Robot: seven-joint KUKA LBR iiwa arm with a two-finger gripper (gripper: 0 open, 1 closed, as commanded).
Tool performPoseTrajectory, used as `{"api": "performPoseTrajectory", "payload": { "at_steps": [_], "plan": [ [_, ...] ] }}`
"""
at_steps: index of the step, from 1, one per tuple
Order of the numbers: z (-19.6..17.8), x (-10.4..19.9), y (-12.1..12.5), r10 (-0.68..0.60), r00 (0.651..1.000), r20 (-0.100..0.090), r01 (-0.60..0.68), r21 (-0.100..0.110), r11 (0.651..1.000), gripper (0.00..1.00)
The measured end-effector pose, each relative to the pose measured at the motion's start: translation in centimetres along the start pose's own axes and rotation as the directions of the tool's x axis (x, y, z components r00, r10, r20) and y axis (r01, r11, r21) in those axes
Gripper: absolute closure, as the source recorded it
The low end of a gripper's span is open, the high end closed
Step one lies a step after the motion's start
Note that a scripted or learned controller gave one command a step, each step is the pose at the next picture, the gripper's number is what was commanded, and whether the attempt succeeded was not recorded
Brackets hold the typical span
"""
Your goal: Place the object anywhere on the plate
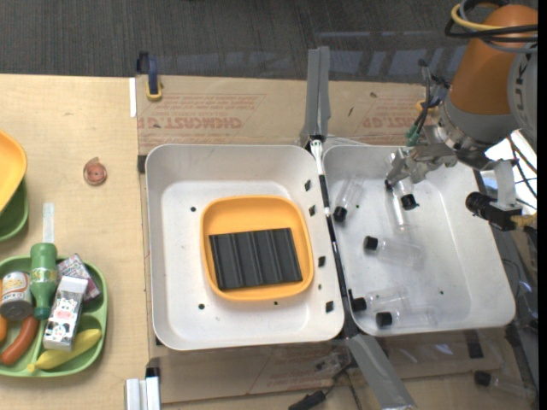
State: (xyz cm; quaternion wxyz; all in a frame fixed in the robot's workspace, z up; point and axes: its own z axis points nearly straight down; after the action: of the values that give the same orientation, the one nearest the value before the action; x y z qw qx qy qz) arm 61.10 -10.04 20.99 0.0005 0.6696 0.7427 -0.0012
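Observation:
An orange plate sits in the middle of the left bin. A black ribbed rectangular piece lies flat on it. Several clear plastic vials with black caps lie scattered in the right bin, such as one near the left wall and one near the front. My gripper hangs over the back of the right bin, just above a black-capped vial. Nothing can be made out in the gripper.
On the wooden bench to the left are a green tray of toy food, a yellow bowl at the edge and a small pink disc. A metal divider runs between the bins. Cardboard lies behind them.

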Motion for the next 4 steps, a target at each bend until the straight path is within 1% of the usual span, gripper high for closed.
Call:
{"api": "performPoseTrajectory", "payload": {
  "at_steps": [1,2,3,4],
  "plan": [
    [1.9,0.7,3.1,-0.245,0.970,-0.001,0.245,-0.001,0.970,1.00],
    [1.8,2.6,5.1,-0.480,0.877,0.001,0.480,-0.003,0.877,1.00],
    [1.9,4.2,5.3,-0.634,0.773,0.000,0.634,-0.002,0.773,1.00],
    [-3.5,1.1,4.1,-0.682,0.731,0.002,0.682,-0.004,0.731,1.00]
  ]
}}
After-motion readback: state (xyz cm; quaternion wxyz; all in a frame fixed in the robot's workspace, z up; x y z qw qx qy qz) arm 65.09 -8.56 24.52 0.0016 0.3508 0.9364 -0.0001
